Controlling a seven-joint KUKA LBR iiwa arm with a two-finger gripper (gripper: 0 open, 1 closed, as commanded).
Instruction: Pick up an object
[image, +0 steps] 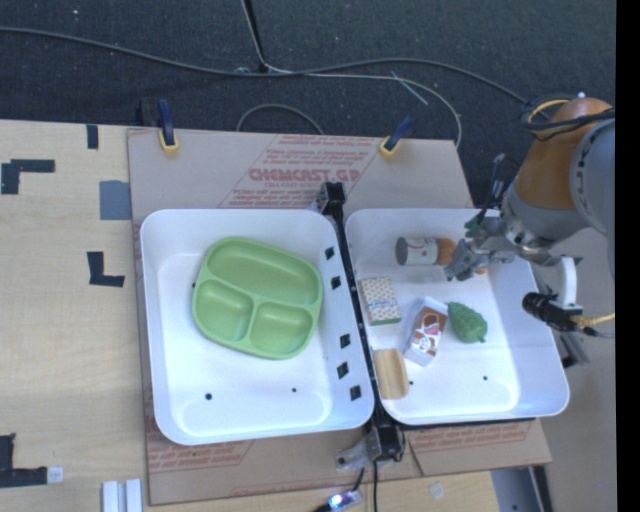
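1. Right now I see the gripper (470, 258) low over the right bin's (540, 400) far side, just beside a small can (420, 250) lying on its side.
2. I cannot tell how the gripper is set.
3. Nearer me lie a green lump (467, 322), a carton (427, 333), a patterned packet (380, 299) and a tan block (390, 373).
4. A green tray (258, 297) sits in the left bin (170, 400).

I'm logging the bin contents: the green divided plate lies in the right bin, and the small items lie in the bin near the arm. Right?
Not quite. The camera view shows the green divided plate in the left bin. The small items, such as the green toy and the can, do lie in the right bin near the arm.
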